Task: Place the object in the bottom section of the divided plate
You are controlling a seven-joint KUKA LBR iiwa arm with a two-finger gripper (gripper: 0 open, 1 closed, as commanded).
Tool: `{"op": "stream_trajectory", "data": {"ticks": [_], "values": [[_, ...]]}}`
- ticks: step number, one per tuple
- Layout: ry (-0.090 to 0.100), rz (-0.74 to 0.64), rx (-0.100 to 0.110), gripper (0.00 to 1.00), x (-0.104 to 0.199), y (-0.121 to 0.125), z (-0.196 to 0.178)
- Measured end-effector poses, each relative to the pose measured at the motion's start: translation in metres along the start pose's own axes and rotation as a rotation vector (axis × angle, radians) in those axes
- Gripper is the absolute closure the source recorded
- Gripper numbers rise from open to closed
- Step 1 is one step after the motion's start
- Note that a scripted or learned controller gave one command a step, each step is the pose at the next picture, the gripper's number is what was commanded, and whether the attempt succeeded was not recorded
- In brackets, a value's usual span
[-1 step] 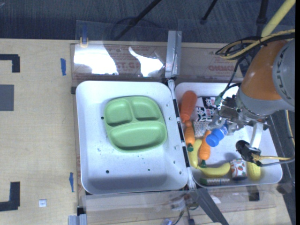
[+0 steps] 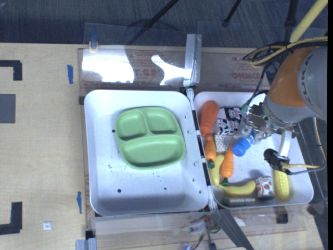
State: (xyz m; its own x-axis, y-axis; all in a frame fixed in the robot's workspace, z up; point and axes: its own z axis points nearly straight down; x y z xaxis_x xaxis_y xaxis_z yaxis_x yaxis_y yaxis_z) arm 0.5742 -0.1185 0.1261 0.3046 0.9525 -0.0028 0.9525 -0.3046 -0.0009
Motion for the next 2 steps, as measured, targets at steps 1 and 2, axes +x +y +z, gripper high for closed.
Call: {"op": "stream_trajectory", "data": {"ticks": [1, 2], "values": [[0.0, 0.069, 0.0, 1.0, -0.001, -0.017, -0.042], [0.0, 0.035, 0.001, 1.0, 0.075, -0.009, -0.086]]}}
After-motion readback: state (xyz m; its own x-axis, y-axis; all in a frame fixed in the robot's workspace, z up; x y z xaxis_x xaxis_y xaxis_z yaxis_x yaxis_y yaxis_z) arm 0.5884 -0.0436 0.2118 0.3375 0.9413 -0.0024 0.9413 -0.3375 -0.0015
